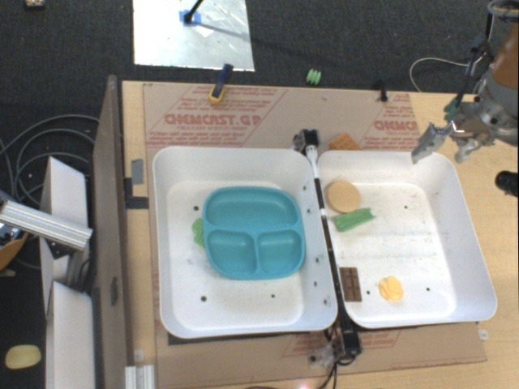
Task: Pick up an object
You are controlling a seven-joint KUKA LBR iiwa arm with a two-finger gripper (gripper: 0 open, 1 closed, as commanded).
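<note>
Objects for picking lay mostly in the right-hand white plastic bin (454, 209): a round tan disc like a cookie (343, 195) near its upper left corner, a green stick-shaped piece (353, 219) just below and touching or almost touching the disc, a dark brown chocolate-bar-shaped block (349, 283) against the bin's left wall at the lower left, and a small yellow lumpy item (391, 288) near the lower middle. The right half and centre of this bin's floor were bare, leaving open room there, while the disc, stick and brown block crowded the wall shared with the left-hand white bin (174, 217). That left bin held a teal three-compartment plastic tray (253, 232), with a small green item (197, 232) peeking out at the tray's left edge. An orange flat piece (345, 143) lay on the cardboard just above the bins' junction. The two-finger gripper (442, 142) hovered at the upper right of the frame, over the right bin's upper right rim, its fingers spread apart and holding nothing; the disc and stick lay well apart from it, toward the left and lower.
</note>
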